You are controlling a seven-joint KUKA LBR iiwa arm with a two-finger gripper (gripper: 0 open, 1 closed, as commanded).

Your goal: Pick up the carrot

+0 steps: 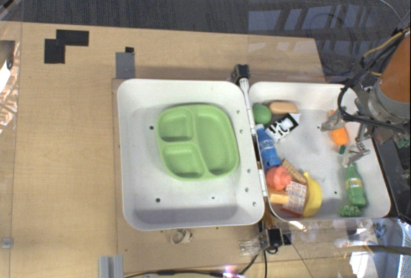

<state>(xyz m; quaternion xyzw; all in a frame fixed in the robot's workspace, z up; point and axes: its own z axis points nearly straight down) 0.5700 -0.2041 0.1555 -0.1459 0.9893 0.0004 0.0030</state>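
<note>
The carrot (338, 136) shows as a small orange piece near the right side of the right bin (318, 98). My gripper (345, 135) comes in from the right edge and hangs right over it. One fingertip (332, 119) sits just behind the carrot and the other (355, 151) just in front, so the carrot lies in the gap between them. The fingers stand apart and look open, not pressed onto it. The wrist hides part of the carrot's right end.
A green bottle (352, 185) lies just in front of the gripper. A banana (313, 194), blue bottle (266, 149), pink fruit (277, 176), green ball (261, 113) and tan roll (283, 106) crowd the right bin's left half. The left bin (138, 193) holds a green divided plate (196, 142).
</note>
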